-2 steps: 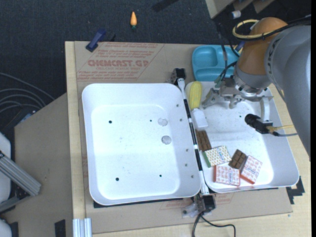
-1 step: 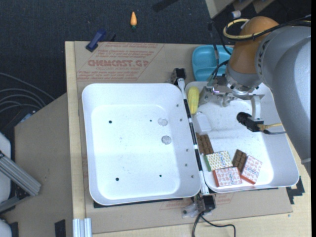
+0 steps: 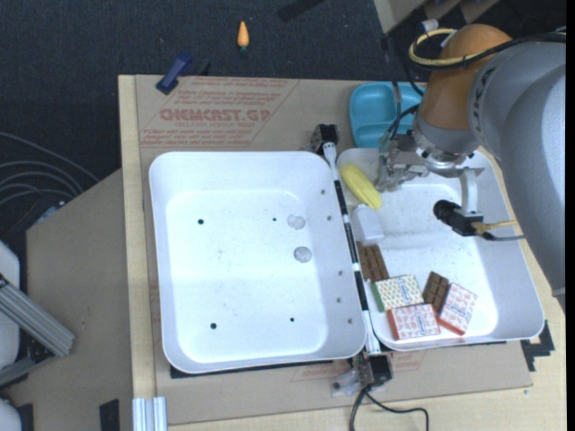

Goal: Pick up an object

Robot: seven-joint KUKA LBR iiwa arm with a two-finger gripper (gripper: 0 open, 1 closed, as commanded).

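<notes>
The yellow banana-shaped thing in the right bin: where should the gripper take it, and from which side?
Probably best to grip the yellow thing at its middle, across its narrow width, coming straight down from above. It lies flat and slanted in the upper left corner of the right bin, whose wall would likely block a sideways approach.

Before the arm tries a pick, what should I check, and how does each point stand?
1. The gripper is over the right bin: ok.
2. Target in reach: ok, the yellow object lies just beside the gripper.
3. That object clear of the bin wall: not ok, it lies close to the rim.
4. Whether the gripper already holds something: cannot tell.
5. Spare targets: ok, patterned boxes at the near end.
</notes>
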